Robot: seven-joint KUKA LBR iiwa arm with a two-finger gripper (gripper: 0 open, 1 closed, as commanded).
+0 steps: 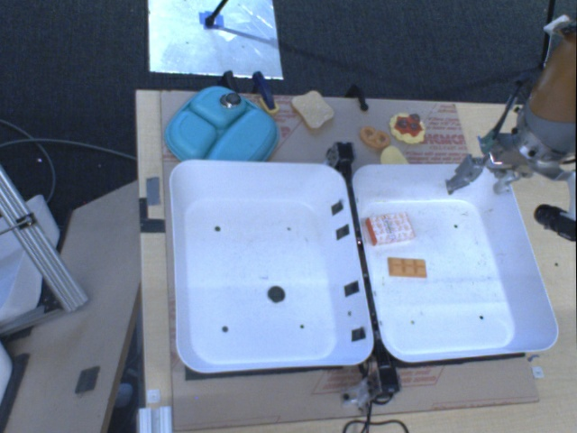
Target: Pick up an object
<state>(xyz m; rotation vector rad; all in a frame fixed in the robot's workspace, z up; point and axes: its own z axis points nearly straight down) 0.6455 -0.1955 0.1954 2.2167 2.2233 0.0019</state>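
The right bin [532,318] holds a small red and white box [389,228] near its left wall. An orange waffle-like piece [407,267] lies just in front of the box. In the left bin [194,332] lies a small dark disc [276,293]. My gripper [479,179] hangs over the back right corner of the right bin, to the right of and behind the box. It is open with nothing between its fingers. The grey arm with its orange band [552,97] comes in from the right edge.
Behind the bins on the bench lie a blue divided plate [221,126], a slice of toy bread [313,109], a toy pretzel [374,136], a toy tart [407,127] and a pale yellow piece [393,156]. A shiny sheet [215,23] lies on the floor beyond.
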